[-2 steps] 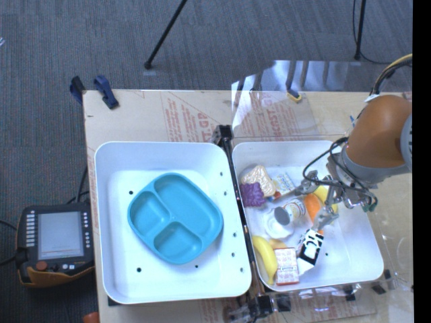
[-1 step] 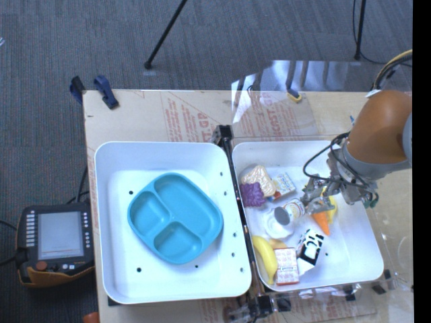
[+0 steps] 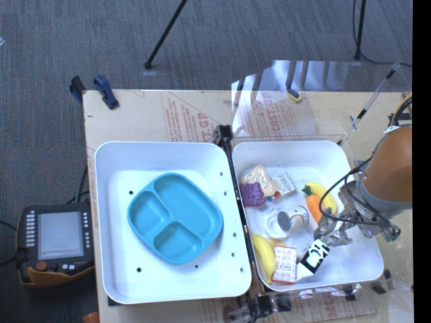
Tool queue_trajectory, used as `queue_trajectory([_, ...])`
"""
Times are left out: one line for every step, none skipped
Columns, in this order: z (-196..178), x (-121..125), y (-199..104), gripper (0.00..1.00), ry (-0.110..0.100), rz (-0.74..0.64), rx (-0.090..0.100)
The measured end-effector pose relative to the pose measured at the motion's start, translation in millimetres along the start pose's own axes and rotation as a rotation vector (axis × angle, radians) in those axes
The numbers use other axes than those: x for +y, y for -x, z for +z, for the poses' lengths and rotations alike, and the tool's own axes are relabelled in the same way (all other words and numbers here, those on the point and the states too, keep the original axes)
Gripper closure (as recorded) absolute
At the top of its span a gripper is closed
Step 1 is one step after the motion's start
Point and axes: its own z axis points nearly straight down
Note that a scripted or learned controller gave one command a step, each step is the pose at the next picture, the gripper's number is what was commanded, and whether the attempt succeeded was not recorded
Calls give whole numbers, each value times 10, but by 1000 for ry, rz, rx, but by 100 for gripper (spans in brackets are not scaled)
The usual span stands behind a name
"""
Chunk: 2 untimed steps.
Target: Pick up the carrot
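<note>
The carrot (image 3: 314, 207) is a short orange piece lying in the right bin (image 3: 337, 155), near its right-hand middle, with a yellow fruit (image 3: 316, 192) touching its far end. My gripper (image 3: 329, 232) hangs low over the bin just right of and nearer than the carrot, close to it. Nothing can be seen held in it. The arm's orange band (image 3: 394, 167) and a looped cable partly cover the bin's right side.
Around the carrot lie a tipped can (image 3: 291, 219), a purple item (image 3: 252, 194), a tan bag (image 3: 258, 175), a white packet (image 3: 285, 182), a banana (image 3: 264, 253), a red-and-white packet (image 3: 285, 263) and a black-and-white box (image 3: 313, 256). The left bin (image 3: 114, 160) holds a blue divided plate (image 3: 176, 217).
</note>
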Motion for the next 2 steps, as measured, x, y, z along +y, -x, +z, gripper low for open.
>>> queue_trajectory([0, 352, -252, 100, -1, -134, 0])
queue_trajectory([-1440, 651, 179, 100, -7, 49, -12])
